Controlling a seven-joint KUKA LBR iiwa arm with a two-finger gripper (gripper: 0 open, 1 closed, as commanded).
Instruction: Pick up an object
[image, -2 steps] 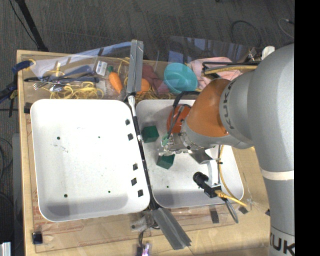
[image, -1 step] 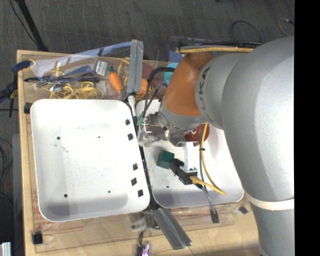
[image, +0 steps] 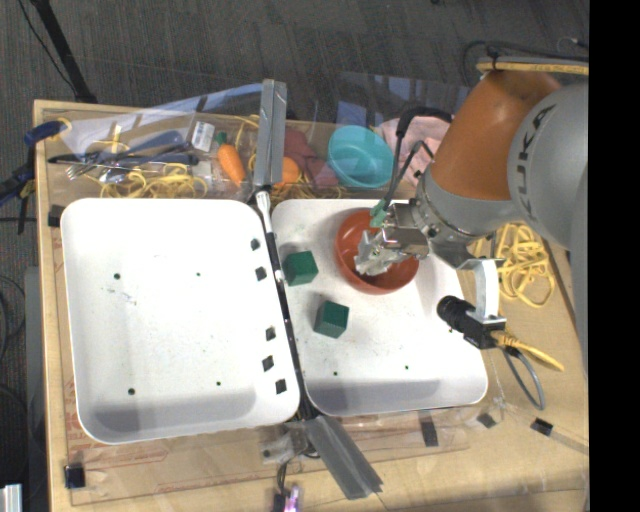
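A red bowl (image: 352, 258) sits in the right bin (image: 400, 385), toward its back. My gripper (image: 378, 258) hangs over the bowl's inside, its metal fingers pointing down into it. Two dark green blocks lie in the same bin to the bowl's left: one (image: 299, 266) near the divider, the other (image: 331, 318) a little nearer the front. Neither block touches the gripper.
The left bin (image: 160, 310) lies beside the right one, a grey divider rail (image: 272, 300) between them. Behind the bins lie a teal bowl (image: 360, 157), an orange carrot-like thing (image: 231, 163), cutlery and yellow rubber bands (image: 150, 183). More yellow bands (image: 525, 260) lie at right.
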